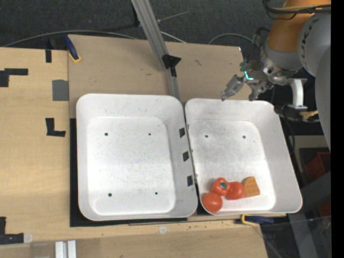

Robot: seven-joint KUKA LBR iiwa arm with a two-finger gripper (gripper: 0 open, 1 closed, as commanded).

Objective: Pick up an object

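Gripper (241,88) hangs over right bin's (279,144) far rim, fingers spread w/ nothing between; red toys (221,192) untouched, so pick not started.

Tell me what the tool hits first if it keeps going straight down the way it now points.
Most likely the far rim of the right bin, or the bare floor just inside it. The tool hangs above that far edge, fingers pointing down. Depth is unclear from this slant. The red and tan objects lie well away, at the near end.
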